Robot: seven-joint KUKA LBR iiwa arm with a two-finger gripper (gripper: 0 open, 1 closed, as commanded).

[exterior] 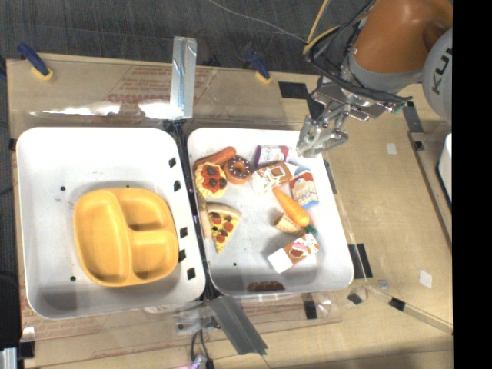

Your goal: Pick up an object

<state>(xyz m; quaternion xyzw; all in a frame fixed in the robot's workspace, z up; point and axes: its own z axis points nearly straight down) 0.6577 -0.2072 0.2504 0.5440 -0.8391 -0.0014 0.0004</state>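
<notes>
A: Start at the near edge. What's closest?

B: In the right bin (pixel 231 279), a small white and red carton (pixel 294 252) lies nearest, toward the right wall. It looks like a light toy box with flat faces, so it should be stiff and easy to pinch across its narrow sides.

A: And just beyond it?

B: An orange toy carrot (pixel 290 205) lies at a slant, touching a pale wedge just beneath it. It looks smooth and tapered, likely hard plastic; I'd judge it slippery, best taken across the thick middle. To its left lies a pizza slice (pixel 221 225), flat and thin, and hard to get fingers under.

A: The left bin?

B: The left bin (pixel 38 152) holds a yellow divided tray (pixel 125 235), glossy, with rounded corners and three compartments.

A: Farther back on the right?

B: A round mini pizza (pixel 210 179), a chocolate doughnut (pixel 237 169), a sausage (pixel 217 157) along the far-left corner, a purple packet (pixel 270 154) and two small cartons beside it. All look like light toy food, crowded and touching.

A: The gripper?

B: The gripper (pixel 311 146) hangs over the right bin's far-right corner, near the purple packet. Its fingers look close together with nothing between them, though I can't truly tell their state. Nothing is picked up yet.
</notes>
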